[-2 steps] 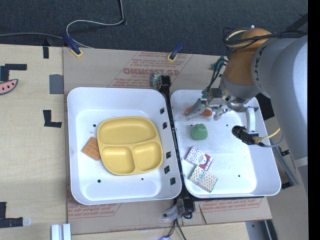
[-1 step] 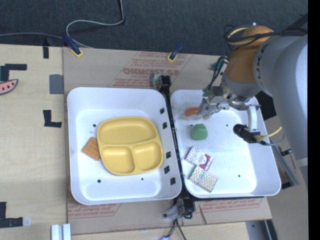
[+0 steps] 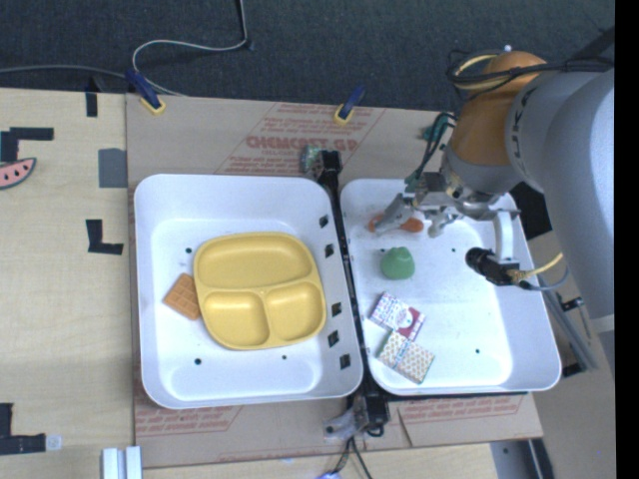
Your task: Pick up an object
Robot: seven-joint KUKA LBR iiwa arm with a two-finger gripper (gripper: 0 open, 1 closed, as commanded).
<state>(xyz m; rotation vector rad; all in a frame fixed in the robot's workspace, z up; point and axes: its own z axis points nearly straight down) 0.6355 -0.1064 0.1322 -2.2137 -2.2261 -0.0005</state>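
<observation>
the two-finger gripper [image 3: 411,213] hangs with jaws apart just above the round green soft lump [image 3: 397,262], straddling a small orange piece [image 3: 412,226]. nothing is clamped. closing here risks pinching the bin floor or nudging the orange piece aside.

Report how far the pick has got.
Done: the arm has reached over the right bin, with the pincer low at its far end. In hand: it sits at a small orange object, though no grasp is visible. Left: closing and lifting. The green object and two small packets lie untouched.
</observation>
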